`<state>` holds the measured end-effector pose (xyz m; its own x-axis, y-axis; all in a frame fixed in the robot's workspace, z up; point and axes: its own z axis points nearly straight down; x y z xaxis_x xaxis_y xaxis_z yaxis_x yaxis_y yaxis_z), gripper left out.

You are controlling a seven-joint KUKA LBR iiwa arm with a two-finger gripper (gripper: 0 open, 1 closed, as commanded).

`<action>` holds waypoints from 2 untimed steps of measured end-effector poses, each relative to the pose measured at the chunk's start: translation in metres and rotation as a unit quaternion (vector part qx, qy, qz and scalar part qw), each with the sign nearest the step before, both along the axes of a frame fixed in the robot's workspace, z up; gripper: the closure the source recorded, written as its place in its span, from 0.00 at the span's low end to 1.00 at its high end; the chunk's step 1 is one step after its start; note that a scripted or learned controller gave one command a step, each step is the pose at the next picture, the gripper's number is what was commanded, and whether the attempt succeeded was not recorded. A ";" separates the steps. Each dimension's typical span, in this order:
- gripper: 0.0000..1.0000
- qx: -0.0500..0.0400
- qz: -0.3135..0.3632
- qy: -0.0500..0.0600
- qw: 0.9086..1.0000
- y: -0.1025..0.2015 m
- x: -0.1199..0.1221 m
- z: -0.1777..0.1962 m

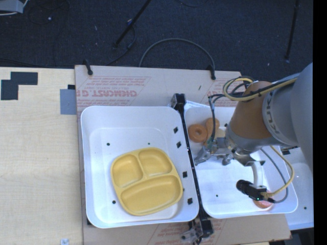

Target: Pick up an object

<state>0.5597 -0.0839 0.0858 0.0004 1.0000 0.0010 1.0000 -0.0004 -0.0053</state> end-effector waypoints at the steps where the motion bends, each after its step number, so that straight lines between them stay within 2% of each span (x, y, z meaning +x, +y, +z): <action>1: 1.00 0.001 -0.003 0.000 1.000 -0.001 0.000 0.010; 2: 1.00 0.000 0.000 -0.002 1.000 -0.003 0.009 0.056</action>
